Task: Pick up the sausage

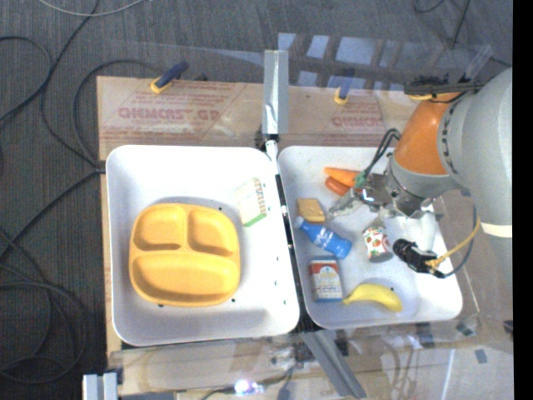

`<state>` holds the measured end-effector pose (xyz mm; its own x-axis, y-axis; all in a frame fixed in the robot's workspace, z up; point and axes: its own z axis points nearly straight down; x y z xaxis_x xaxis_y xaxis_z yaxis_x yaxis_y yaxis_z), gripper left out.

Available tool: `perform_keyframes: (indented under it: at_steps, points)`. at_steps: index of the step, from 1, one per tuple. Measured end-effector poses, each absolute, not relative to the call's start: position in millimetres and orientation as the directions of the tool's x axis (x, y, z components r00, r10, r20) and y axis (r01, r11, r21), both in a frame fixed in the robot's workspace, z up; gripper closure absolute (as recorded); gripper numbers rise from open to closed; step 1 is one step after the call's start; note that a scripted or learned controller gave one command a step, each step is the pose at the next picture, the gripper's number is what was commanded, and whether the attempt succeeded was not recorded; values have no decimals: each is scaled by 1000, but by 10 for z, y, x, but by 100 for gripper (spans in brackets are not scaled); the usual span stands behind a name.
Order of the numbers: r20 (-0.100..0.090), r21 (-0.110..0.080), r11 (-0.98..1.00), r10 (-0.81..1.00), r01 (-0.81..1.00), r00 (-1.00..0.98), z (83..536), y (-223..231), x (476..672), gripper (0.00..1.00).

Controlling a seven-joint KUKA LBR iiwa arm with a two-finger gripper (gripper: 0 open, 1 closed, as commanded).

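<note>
The sausage [338, 177] is a short orange-red piece lying near the back of the right bin [433, 307]. My gripper [356, 198] hangs low over that bin, just in front of and to the right of the sausage, close to its right end. The grey arm with its orange band [423, 144] reaches in from the right and hides the bin's back right corner. I see nothing held in the gripper.
The right bin also holds a tan block [310, 210], a blue bottle [325, 239], a red box [326, 279], a banana [373, 297] and a small white-and-red cup [376, 242]. The left bin [125, 173] holds a yellow divided tray [186, 252] and a white-green packet [251, 200].
</note>
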<state>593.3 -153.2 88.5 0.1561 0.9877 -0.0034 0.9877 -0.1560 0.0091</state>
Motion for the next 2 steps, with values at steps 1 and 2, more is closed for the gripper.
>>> perform_keyframes:
  at_steps: [1, 2]
  points:
    - [-3, -20, -260, 966, 965, 260, 850, -1738, 6655, 0]
    - [-3, -14, -261, 965, 965, 261, 854, -1739, 6666, 0]
